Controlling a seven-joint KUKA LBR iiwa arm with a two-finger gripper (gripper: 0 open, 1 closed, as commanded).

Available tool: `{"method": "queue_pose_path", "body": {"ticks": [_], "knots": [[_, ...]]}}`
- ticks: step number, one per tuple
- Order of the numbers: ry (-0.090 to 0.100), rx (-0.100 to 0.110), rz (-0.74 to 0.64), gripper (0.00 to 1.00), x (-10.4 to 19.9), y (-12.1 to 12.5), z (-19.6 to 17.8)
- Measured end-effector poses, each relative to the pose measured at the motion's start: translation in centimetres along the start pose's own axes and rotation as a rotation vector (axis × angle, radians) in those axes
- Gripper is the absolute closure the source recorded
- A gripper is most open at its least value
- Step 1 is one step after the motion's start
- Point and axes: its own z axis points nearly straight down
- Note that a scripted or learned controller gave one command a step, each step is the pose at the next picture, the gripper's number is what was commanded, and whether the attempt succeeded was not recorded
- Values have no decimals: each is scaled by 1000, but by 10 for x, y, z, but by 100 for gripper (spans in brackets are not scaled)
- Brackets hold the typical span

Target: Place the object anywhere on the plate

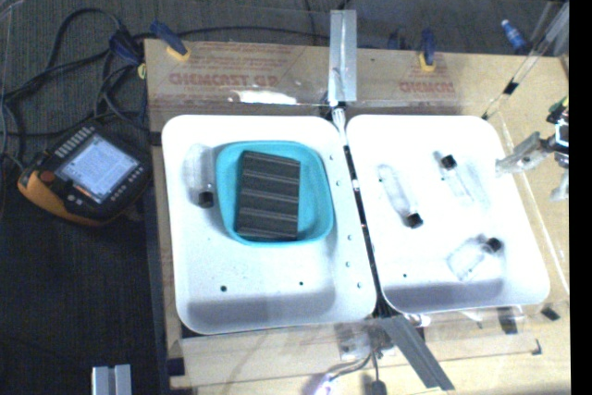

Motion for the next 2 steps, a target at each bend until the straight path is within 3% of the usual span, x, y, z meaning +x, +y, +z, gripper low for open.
{"method": "queue_pose_path", "body": {"ticks": [2], "knots": [[0,0,0,0,0,0,0]]}}
